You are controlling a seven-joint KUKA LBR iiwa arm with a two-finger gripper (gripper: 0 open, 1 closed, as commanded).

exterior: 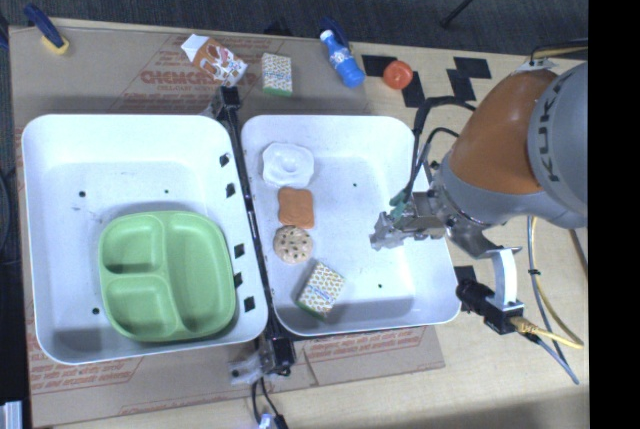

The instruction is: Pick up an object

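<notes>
Here the gripper (388,232) hangs over the right bin (400,142) by its right wall; whether it is open I cannot tell. Four things line the bin's left edge: white lid (287,163), orange block (295,207), cookie (292,244), patterned box (321,288) lying diagonally. One green tray (165,275) fills the left bin (60,147).

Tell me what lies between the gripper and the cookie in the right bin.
In the camera view, only bare white floor of the right bin lies between the gripper and the cookie.

Green tray (165,274), orange toast (296,206), speckled cookie (293,244), white bins (60,142).
</notes>
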